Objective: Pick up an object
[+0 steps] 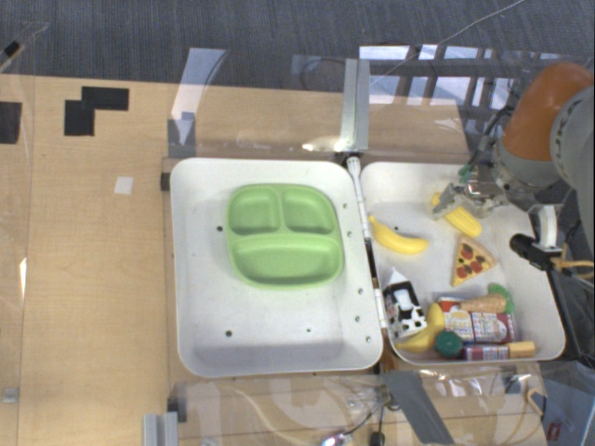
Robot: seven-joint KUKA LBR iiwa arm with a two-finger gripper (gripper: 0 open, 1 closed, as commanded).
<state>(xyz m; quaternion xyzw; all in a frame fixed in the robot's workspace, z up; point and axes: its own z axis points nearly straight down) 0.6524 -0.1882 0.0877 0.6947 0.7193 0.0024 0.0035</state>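
Observation:
My gripper (472, 199) hangs over the back of the right bin (409, 182), under the orange-banded wrist. Its fingers stand open and splayed just above a small yellow corn-like piece (463, 221); nothing is gripped between them. A yellow banana (400, 241) lies to the left of it, and a toy pizza slice (472, 261) lies just in front of it. Along the bin's front edge sit a black-and-white box (403, 308), a green ball (449, 345) and a printed packet (479, 324).
The left bin (209, 342) holds a green divided plate (284, 235). A metal ridge (364, 240) separates the two bins. The arm and a black fitting (532, 247) crowd the right bin's right side. Clear panels stand behind the bins.

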